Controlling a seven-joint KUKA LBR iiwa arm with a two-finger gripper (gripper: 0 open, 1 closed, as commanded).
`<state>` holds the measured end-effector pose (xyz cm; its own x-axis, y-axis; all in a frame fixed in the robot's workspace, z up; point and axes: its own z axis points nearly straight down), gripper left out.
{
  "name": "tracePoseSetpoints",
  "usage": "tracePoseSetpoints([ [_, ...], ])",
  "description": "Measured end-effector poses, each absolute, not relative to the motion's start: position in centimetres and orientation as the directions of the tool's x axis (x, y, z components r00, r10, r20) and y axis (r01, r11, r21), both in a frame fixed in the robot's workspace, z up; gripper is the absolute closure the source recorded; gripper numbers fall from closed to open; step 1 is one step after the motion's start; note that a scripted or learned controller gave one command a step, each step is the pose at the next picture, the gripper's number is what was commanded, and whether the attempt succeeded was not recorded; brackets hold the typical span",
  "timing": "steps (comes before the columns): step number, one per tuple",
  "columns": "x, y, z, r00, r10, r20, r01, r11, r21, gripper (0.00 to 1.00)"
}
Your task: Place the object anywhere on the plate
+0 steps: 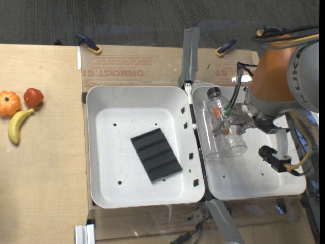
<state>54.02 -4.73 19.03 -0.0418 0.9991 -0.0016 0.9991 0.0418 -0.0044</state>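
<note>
Two shallow white bins sit side by side on the worktop (pixel 40 187), and we go from the big things down. The left bin (pixel 96 136) holds the plate (pixel 156 155), a dark ribbed slab lying flat and askew near its middle. Over the right bin (pixel 254 187) hangs the arm (pixel 274 80), its wrist low by that bin's left part. There lies the task's thing, a clear bottle (pixel 217 111), on its side with the cap toward the far wall, and a second clear vessel (pixel 231 144) is just beside it. The jaws are at the bottle, but we cannot tell whether they are open, closed or gripping it. We judge the step in hand to be the grasp. To do it well, we should close across the bottle's narrow body, away from the vessel, lift it clear of the bins' walls, then lower it flat onto the slab.
</note>
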Motion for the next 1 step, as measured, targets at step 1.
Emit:
tracePoseSetpoints([
  [1,55.84,0.84,20.96,-0.390,0.921,-0.001,0.921,0.390,-0.002,1.00],
])
